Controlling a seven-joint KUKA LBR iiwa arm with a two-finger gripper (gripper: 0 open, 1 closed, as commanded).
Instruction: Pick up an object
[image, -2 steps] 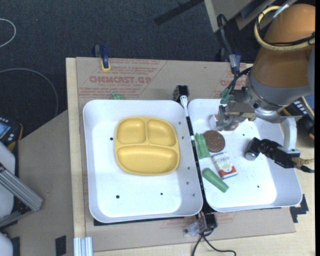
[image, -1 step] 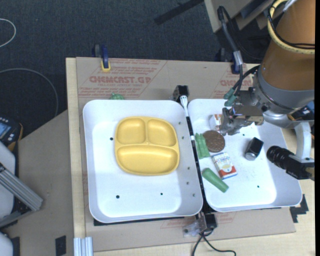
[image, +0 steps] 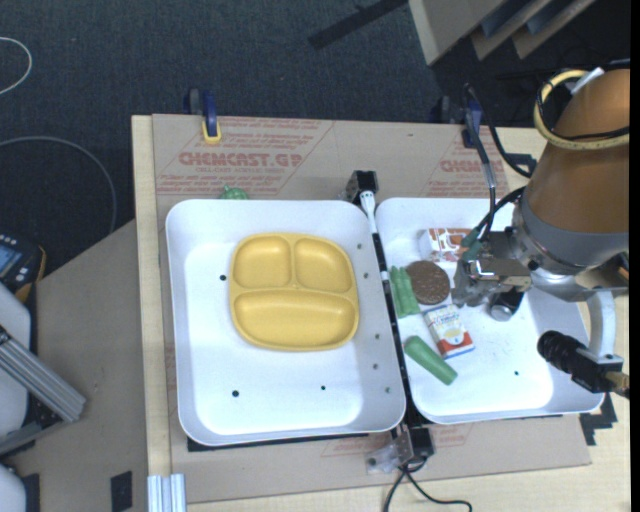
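While the arm (image: 580, 150) leans in from the right, its gripper (image: 480, 285) hangs low over the right bin (image: 520, 395), just right of the little cluster of objects, and whether that claw is released or clenched I cannot tell from this angle. Nothing is visibly caught in it.

Look at the pile it is working toward: a brown disc (image: 431, 282) lies close beside the gripper, a green stick (image: 402, 290) lies along the disc's left side against the bin wall, a small carton (image: 450, 332) sits just below, and a second green piece (image: 431, 361) lies tilted below that. A red-and-white packet (image: 443, 241) rests near the far rim. Everything is bunched at the bin's left end, so the arm has to stretch right across to reach it, and the disc looks like the nearest candidate for the pick.

Over in the left bin (image: 200, 330), a yellow tray (image: 294, 291) sits flat, well apart from the action, so it plays no part here
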